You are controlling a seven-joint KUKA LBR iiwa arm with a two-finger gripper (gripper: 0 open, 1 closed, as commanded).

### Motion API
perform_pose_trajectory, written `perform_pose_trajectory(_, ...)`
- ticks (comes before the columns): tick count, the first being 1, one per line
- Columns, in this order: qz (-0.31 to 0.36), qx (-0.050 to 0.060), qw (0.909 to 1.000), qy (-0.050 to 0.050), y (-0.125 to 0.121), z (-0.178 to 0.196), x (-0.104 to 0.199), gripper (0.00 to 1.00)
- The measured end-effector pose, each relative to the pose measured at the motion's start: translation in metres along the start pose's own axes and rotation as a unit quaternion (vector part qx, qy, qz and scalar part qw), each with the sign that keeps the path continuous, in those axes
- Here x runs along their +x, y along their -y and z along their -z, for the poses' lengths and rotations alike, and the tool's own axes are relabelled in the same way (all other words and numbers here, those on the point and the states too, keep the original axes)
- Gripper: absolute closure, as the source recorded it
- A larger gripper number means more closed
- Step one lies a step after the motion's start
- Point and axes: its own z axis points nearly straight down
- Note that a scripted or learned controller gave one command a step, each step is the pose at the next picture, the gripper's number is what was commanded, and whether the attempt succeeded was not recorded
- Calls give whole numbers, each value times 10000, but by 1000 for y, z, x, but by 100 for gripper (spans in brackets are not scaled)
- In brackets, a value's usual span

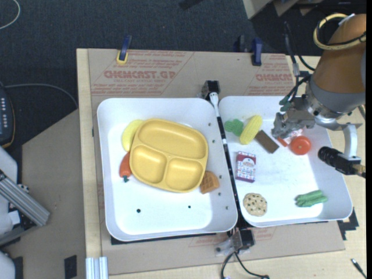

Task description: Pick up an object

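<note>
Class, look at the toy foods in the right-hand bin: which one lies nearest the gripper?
The red tomato, just beside the gripper. The corn, cookie and green beans all lie farther off.

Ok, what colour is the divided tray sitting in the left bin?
Yellow. The divided tray shows best in the camera view, in the left bin.

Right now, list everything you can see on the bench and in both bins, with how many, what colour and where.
Bins: two, white, side by side on the bench.
Divided plate: one, yellow, middle of left bin.
Banana: one, yellow, partly under the plate's left edge.
Pepper: one, orange-red, left of plate.
Waffle: one, brown, at plate's lower right.
Corn: one, yellow, top of right bin.
Leafy piece: one, green, left of corn.
Chocolate bar: one, brown, right of corn.
Tomato: one, red, right bin.
Carton: one, red and white, right bin.
Cookie: one, tan, right bin front.
Beans: one bunch, green, front right.
Clamps: two, back edge.
Arm: one, grey and orange, over right bin.
</note>
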Motion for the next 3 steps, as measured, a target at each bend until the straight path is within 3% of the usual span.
perform_pose_trajectory(1, 2, -7, 10000, 1, 36, 17, 39, 100)
perform_pose_trajectory(2, -9, 4, 10000, 6, 57, -2, 58, 100)
perform_pose_trajectory(3, -19, -40, 10000, 20, 60, 17, 50, 100)
